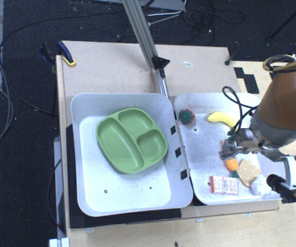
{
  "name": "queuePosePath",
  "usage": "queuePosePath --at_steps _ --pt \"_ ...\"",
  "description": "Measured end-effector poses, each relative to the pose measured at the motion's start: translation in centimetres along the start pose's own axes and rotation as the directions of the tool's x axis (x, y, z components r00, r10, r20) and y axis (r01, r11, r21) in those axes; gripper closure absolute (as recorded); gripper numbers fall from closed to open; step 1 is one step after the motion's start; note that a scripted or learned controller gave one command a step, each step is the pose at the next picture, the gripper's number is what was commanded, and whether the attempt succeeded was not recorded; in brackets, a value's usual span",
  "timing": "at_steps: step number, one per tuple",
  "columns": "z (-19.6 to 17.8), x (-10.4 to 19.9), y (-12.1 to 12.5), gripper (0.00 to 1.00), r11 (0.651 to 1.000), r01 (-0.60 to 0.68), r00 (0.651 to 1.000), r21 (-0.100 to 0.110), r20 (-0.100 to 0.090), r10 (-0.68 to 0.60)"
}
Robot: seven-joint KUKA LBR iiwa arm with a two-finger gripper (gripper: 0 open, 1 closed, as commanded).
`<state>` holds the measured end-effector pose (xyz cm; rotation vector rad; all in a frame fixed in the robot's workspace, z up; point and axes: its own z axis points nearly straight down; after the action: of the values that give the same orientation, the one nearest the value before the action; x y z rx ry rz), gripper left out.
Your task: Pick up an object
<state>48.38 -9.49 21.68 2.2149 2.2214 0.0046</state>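
orange piece sits in the right bin, right under the gripper, which you see low over that bin's right half, touching or nearly touching it. you cannot tell from this slant how the gripper is set or whether it has anything. just beside the orange piece lies a tan bread-like item, and a red and white packet rests near the bin's front edge. a banana and a small green and red ball lie toward the back, well apart from the gripper. the left bin bears a green divided plate.
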Motion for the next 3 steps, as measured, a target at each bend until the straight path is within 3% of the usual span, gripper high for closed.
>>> queuePosePath --at_steps 1,2,3 --pt "-4.4 0.4 0.0 1.00 1.000 0.001 1.000 0.000 0.000 -0.001" --pt "-4.8 4.7 3.2 1.00 1.000 0.004 1.000 0.002 -0.002 -0.004" --pt "-2.9 8.7 6.1 1.00 1.000 0.003 1.000 0.004 -0.001 -0.003"
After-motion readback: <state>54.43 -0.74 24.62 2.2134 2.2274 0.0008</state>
